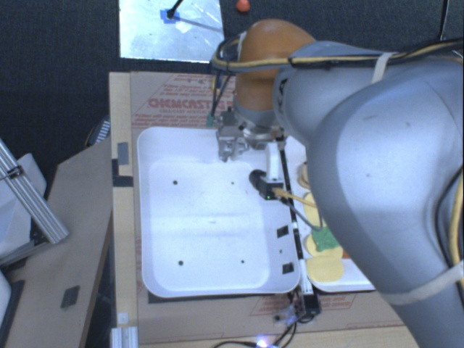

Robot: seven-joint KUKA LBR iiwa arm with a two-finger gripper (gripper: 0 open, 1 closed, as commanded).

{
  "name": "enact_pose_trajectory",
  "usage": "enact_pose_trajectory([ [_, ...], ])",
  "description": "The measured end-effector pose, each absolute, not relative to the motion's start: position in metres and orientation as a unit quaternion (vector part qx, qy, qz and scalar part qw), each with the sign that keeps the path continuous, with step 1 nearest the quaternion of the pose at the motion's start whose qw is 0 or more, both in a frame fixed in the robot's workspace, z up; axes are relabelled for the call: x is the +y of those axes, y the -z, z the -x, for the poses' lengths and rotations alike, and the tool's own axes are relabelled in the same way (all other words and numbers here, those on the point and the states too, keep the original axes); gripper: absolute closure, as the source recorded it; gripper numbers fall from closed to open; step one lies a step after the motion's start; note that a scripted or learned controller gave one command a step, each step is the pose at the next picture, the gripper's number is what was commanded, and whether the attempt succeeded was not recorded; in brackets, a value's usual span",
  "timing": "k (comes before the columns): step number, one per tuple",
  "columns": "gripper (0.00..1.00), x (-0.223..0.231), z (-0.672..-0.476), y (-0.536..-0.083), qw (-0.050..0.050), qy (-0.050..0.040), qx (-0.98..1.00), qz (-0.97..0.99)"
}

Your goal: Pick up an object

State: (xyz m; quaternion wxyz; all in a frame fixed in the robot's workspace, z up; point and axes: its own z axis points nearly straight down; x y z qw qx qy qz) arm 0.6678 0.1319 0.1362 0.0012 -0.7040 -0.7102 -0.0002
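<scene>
My gripper (230,151) hangs over the far right corner of the left white bin (156,216), close to its back wall. I see nothing between its tips from this angle. In the right bin (341,286), mostly hidden under the arm, lie a yellow flat round thing (325,268), a green thing (326,239) just behind it, and another yellow piece (312,201) further back. The gripper is well to the left of these and apart from them.
The big grey arm covers most of the right bin. A cardboard sheet (174,100) lies under both bins. A shiny metal plate (170,20) sits at the back, with a small orange ball (243,5) beside it. An aluminium rail (29,201) stands at left.
</scene>
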Motion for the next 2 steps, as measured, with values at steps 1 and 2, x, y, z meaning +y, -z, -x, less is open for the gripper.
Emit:
enact_pose_trajectory([
  [1, 1.00, 0.198, -0.670, -0.228, -0.002, 0.0056, -0.711, 0.703],
  [2, 1.00, 0.166, -0.618, -0.203, 0.000, -0.0008, -0.707, 0.707],
])
